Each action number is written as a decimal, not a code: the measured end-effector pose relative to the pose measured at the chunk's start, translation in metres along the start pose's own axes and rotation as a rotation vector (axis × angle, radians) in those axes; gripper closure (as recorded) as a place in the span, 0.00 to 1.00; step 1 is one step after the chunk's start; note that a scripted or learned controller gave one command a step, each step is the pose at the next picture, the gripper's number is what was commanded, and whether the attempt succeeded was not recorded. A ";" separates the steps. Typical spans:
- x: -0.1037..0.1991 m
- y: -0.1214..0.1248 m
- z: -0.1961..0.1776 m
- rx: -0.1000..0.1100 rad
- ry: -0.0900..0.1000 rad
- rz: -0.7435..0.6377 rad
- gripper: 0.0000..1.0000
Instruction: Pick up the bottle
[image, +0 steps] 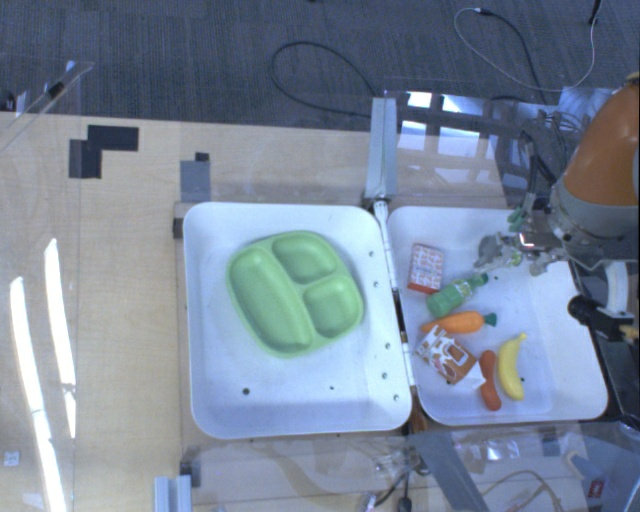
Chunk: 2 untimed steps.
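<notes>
The bottle (455, 294) is small and green with a pale cap. It lies on its side in the right bin (570, 340), left of centre, with the cap pointing up and to the right. My gripper (508, 250) hangs over the same bin, just up and to the right of the cap end. Nothing shows in its grasp. The grey arm with its orange band (605, 150) comes in from the right edge.
Around the bottle lie a red packet (426, 267), a carrot (462, 322), an orange and white carton (446, 357), a red sausage (489, 378) and a banana (512, 365). The left bin (210, 380) holds a green divided plate (295, 292). Cables trail behind the bins.
</notes>
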<state>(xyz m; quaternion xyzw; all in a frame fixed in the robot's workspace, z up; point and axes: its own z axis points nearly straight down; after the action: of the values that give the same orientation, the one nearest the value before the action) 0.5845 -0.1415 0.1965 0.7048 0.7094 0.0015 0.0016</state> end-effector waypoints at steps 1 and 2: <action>0.045 0.018 0.100 -0.020 -0.003 -0.115 0.00; 0.047 0.021 0.087 -0.030 -0.001 -0.117 1.00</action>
<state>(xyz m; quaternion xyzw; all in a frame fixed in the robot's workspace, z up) 0.6059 -0.0941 0.1098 0.6619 0.7494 0.0115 0.0127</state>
